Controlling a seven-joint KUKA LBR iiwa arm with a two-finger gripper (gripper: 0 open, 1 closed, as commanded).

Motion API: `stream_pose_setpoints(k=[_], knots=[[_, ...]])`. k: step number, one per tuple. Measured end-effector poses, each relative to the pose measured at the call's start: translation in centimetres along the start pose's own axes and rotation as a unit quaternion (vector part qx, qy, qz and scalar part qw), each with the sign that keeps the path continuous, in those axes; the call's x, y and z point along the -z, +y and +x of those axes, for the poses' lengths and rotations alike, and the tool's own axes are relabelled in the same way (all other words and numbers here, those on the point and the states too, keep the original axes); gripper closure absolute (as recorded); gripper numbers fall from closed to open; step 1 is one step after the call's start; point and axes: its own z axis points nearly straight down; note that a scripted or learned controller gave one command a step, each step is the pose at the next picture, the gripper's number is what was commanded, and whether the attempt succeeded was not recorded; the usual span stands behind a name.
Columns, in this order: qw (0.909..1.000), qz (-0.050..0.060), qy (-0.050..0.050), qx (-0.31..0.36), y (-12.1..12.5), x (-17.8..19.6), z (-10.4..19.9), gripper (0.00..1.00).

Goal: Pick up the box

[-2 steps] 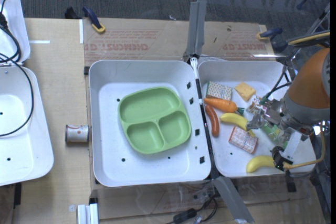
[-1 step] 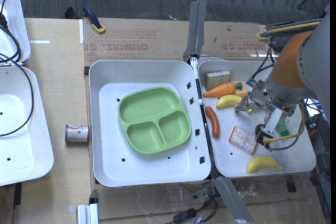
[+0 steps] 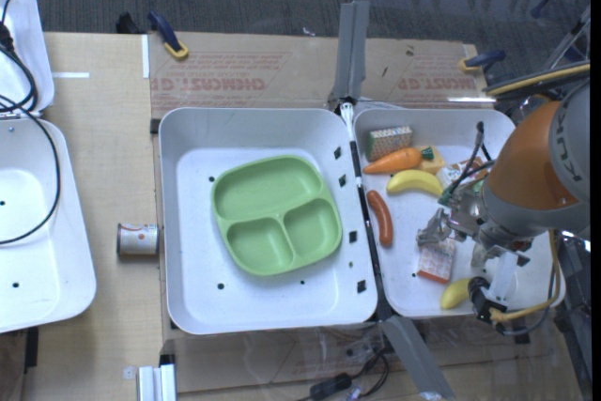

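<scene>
the gripper (image 3: 439, 230) hangs low in the right bin (image 3: 406, 294) over a small flat box (image 3: 435, 264), i can't tell its grip, so this looks like the reach-and-grasp step, and next it needs a firm pinch and a straight lift.

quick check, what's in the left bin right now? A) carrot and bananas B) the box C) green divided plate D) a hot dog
C. The green divided plate lies in the left bin; the carrot, the banana and the hot dog all lie in the right bin.
</scene>
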Motion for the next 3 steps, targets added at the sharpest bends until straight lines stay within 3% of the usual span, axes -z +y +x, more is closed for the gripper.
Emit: stream_pose_setpoints(k=[1,2,3], knots=[[1.0,0.003,-0.001,-0.002,0.0,0.6,-0.1,1.0],[0.9994,-0.001,-0.001,0.035,4.0,2.1,4.4,1.0],[0.9994,-0.001,-0.002,0.035,-0.6,14.9,9.8,1.0]])
